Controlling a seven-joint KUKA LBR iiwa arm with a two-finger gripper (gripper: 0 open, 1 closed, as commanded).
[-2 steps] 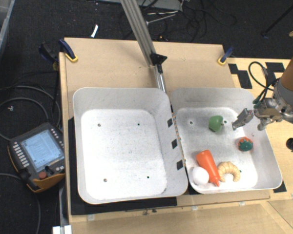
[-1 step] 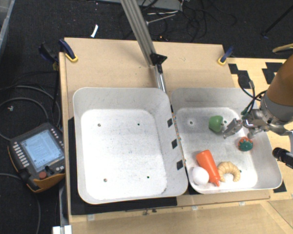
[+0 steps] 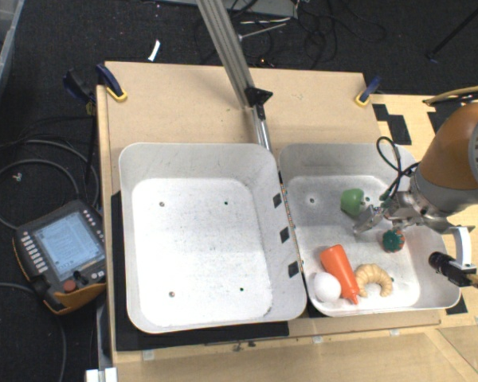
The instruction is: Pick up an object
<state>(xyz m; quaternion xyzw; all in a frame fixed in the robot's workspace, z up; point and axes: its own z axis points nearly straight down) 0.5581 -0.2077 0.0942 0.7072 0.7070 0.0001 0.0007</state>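
In the right bin (image 3: 319, 169) lie a green round object (image 3: 352, 200), a small dark green ball (image 3: 393, 240), an orange carrot (image 3: 340, 271), a white egg (image 3: 327, 287) and a tan croissant-like piece (image 3: 375, 278). My gripper (image 3: 372, 217) hangs low over the bin between the green object and the dark green ball, its metal fingers pointing left. I see nothing held between them. The arm's orange band (image 3: 456, 150) is at the right edge.
The left bin (image 3: 199, 233) sits beside the right one on a wooden bench. A metal pole (image 3: 227, 42) slants down to the bins' divider. A teach pendant (image 3: 61, 249) lies on the floor at left. Yellow clamps hold the bench's back corners.
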